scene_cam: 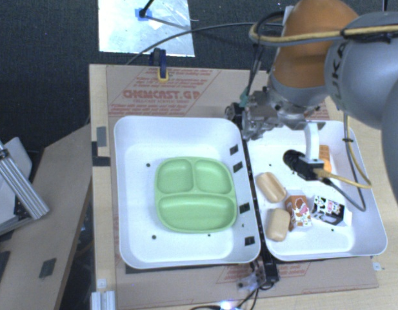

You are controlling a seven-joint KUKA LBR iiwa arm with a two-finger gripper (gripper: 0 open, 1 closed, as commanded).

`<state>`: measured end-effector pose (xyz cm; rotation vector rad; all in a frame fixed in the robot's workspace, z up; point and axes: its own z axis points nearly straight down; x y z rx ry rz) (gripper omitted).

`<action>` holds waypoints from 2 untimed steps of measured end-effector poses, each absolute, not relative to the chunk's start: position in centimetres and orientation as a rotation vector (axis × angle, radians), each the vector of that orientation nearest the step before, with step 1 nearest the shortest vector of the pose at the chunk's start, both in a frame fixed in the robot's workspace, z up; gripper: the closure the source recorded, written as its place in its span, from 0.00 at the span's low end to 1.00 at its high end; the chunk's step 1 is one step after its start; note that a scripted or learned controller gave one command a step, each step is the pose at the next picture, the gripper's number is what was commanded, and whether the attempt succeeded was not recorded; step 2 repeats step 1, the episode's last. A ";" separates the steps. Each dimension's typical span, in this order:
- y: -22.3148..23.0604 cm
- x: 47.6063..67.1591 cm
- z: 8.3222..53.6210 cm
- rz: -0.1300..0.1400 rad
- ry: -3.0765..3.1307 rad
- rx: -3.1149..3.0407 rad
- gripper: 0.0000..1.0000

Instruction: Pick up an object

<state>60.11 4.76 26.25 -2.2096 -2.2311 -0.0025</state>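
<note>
Camera view: gripper [253,125] at right bin's [334,239] far-left corner, open/shut can't tell, nothing visibly held; nearest obj, tan bun [271,186], lies untouched in bin, so grasp & lift not yet done

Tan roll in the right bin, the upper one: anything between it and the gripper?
Nothing visible. The gripper sits over the far left corner of the right bin, and only bare floor lies between it and the upper tan roll. The second roll and small carton lie beyond, nearer the camera.

A white bin [135,173] abuts a second bin [363,228] on my red-lettered board [205,82]; a foil sheet [121,18] lies beyond.
</note>
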 end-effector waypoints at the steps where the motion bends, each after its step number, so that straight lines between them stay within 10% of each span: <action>1: 9.3 58.4 24.2 0.000 -2.229 -2.210 1.00; 2: 9.3 58.4 24.2 0.000 -2.229 -2.210 1.00</action>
